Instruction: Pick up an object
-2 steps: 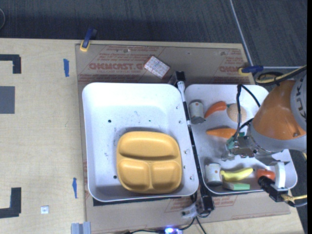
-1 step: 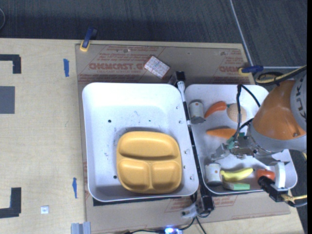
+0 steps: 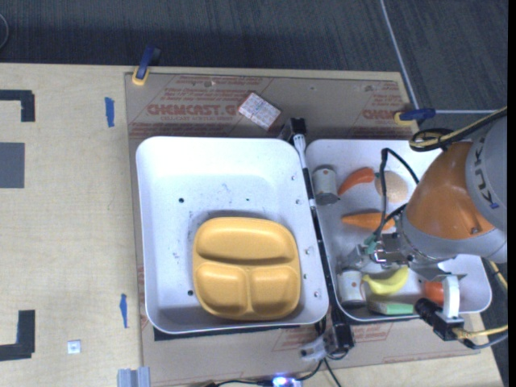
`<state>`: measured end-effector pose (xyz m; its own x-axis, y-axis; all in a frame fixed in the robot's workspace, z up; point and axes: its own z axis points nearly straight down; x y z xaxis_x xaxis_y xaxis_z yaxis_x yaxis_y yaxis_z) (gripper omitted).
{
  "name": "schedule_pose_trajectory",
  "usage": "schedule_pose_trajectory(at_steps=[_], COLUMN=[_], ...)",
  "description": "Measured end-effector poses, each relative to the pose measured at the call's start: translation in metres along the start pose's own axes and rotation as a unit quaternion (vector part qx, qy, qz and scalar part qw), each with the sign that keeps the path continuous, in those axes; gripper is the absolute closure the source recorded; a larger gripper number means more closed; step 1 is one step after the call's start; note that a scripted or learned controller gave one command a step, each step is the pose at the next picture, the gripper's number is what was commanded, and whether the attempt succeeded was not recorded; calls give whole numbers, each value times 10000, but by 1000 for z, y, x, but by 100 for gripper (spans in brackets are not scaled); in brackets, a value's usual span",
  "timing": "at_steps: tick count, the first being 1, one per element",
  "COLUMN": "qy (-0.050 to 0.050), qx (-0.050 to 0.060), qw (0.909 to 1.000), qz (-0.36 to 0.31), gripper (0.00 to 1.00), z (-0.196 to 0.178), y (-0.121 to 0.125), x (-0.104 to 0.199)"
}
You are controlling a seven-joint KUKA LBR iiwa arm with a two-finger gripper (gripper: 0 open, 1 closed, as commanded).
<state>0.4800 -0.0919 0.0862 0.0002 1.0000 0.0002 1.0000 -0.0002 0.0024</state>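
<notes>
Metal and dark, the fingers (image 3: 385, 258) of the grey and orange arm (image 3: 451, 204) sit low in the right-hand shallow white bin (image 3: 476, 297), just above a small yellow banana-shaped toy (image 3: 387, 280); whether they are spread or closed cannot be told, since the wrist hides most of them, and nothing is seen held between them. Around this point lie a yellow-green stick-shaped piece (image 3: 395, 306) below the banana, a small white cylinder (image 3: 350, 283) to its left, an orange carrot-shaped toy (image 3: 367, 218) above, a curved orange piece (image 3: 356, 181), a pale egg-shaped object (image 3: 393, 187) and a grey cylinder (image 3: 325, 181) near the far wall. The left-hand white bin (image 3: 161, 184) carries a yellow three-compartment plastic tray (image 3: 246, 266); both bins rest on the wooden desk (image 3: 56, 216). Judged step: descent onto a target, probably the banana. The next move calls for closing squarely across the toy, then a straight lift clear of its neighbours.
</notes>
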Motion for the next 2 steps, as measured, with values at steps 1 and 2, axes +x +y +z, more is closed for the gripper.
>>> schedule_pose_trajectory(at_steps=[1, 2], qy=[-6, -10], qx=[-14, -25], qw=[10000, 10000], qz=[-8, -18], gripper=[0, 100], z=[0, -10], y=[77, 77], x=[-12, -12])
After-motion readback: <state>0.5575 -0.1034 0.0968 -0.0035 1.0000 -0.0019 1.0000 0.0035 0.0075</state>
